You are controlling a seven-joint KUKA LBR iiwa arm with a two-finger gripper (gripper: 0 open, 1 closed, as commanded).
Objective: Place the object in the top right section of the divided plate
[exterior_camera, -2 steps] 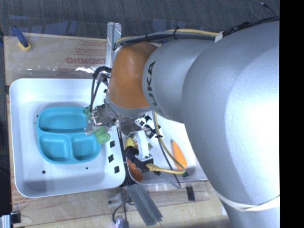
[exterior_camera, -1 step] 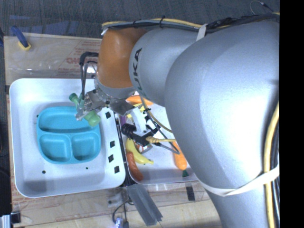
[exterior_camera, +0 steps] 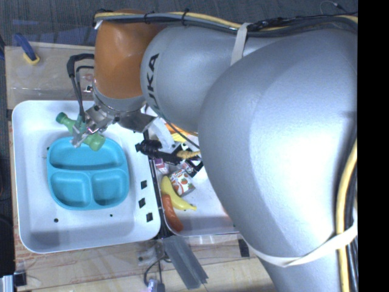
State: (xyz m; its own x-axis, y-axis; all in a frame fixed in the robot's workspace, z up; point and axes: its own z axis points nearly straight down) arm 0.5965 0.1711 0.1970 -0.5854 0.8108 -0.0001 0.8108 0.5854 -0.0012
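Grey arm (exterior_camera: pixel 267 132) hides most of right bin (exterior_camera: pixel 200 221) beside divided plate (exterior_camera: pixel 88 172)

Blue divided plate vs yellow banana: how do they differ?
The blue divided plastic plate lies in the left white bin; the yellow banana lies in the right white bin. The plate is broad and moulded into three sections; the banana is slim and curved. The plate lies alone; the banana sits among clutter. Both rest flat.
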